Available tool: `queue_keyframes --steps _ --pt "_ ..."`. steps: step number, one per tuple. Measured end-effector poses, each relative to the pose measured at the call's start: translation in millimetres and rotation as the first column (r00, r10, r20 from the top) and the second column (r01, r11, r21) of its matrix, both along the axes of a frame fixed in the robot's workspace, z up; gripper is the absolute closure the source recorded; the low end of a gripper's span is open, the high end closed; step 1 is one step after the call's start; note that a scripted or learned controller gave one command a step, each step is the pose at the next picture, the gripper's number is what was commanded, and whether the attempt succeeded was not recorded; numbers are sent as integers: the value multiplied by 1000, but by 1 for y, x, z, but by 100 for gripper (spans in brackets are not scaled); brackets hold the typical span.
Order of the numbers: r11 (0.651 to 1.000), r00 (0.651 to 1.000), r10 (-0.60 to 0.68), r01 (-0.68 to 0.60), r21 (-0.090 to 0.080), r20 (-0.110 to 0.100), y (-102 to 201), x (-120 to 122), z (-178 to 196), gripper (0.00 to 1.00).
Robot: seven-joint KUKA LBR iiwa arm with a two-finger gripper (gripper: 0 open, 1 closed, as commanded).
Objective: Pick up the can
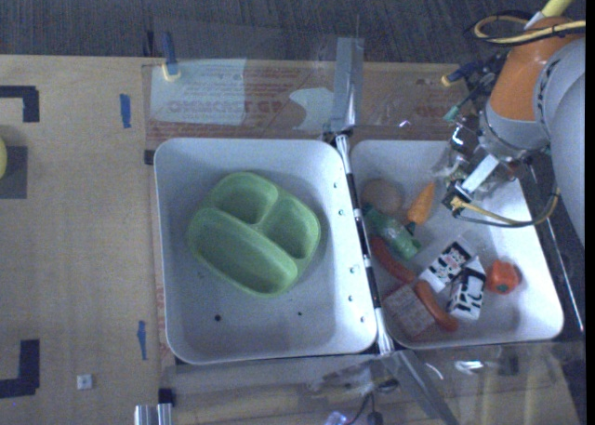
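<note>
The gripper (465,189) hangs over the far part of the right bin (548,316), tilted towards the left and near side. Its tip is a blur of white and black parts, and whether it is parted or closed cannot be told. Nothing can be made out in its grasp. A yellow cable (493,219) loops from beside the tip out to the right. Just left of the tip an orange carrot-shaped piece (421,202) lies at a slant on the bin floor, close to the gripper, though whether they touch cannot be told. Left again, in the bin's far left corner, sits a rounded tan-brown object that is most likely the can (381,195). It is too blurred to be sure, it rests on the floor of the bin, and it is apart from the gripper. Just on its near side a green bottle (392,234) lies flat, and nearer still there is a long red piece (395,265). Towards the near side of the bin two black-and-white patterned cartons (457,276) lie side by side, with a small orange object (503,276) to their right. A sausage-like piece (435,305) rests against a brown block (406,312) at the near left. Above the gripper the orange band (521,88) rings the grey arm (569,107), which comes in from the right. The left bin (186,321) holds a green divided plate (256,232) lying at its middle. Both bins stand on the wooden bench (74,256).
</note>
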State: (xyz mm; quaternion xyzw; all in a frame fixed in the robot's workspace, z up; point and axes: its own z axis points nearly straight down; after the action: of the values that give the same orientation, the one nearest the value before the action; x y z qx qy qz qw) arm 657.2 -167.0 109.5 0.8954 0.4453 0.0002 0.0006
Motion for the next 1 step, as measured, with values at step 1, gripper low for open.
queue_keyframes --steps 1 --pt "999 999 -50 50 1 -7 1 7 -23 100"
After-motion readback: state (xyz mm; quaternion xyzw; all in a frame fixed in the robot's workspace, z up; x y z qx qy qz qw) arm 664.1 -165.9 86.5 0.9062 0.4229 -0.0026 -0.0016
